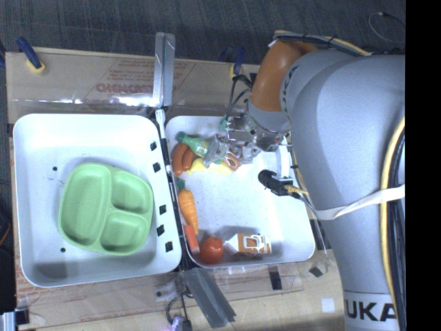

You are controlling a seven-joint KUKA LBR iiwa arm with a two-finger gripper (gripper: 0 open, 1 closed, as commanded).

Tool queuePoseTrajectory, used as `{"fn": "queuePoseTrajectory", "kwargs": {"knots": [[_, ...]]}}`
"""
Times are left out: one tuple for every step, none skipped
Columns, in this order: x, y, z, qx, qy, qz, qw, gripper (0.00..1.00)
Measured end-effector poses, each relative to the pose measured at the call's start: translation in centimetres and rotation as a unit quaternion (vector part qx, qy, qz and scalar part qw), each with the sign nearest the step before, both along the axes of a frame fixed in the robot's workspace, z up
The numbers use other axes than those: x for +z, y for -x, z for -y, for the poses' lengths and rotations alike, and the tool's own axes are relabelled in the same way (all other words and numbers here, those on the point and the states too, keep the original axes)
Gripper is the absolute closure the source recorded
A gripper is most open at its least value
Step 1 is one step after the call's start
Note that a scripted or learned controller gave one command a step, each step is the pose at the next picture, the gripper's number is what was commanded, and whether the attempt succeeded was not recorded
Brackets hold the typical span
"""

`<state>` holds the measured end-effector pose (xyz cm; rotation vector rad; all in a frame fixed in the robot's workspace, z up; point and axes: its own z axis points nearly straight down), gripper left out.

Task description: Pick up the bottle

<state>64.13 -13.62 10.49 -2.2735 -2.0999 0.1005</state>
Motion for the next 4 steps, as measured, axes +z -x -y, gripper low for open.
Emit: {"fn": "queuePoseTrajectory", "kwargs": {"knots": [[0.1,-1.3,-1.2,-0.102,0.0045,0.031,0.9943,0.00],[1.4,-1.8,-1.8,-0.097,0.0005,0.037,0.9946,1.00],[2.3,-1.6,3.8,-0.013,-0.0048,0.038,0.9992,1.00],[0.9,-2.6,4.5,-0.139,-0.0014,0.054,0.9888,1.00]]}}
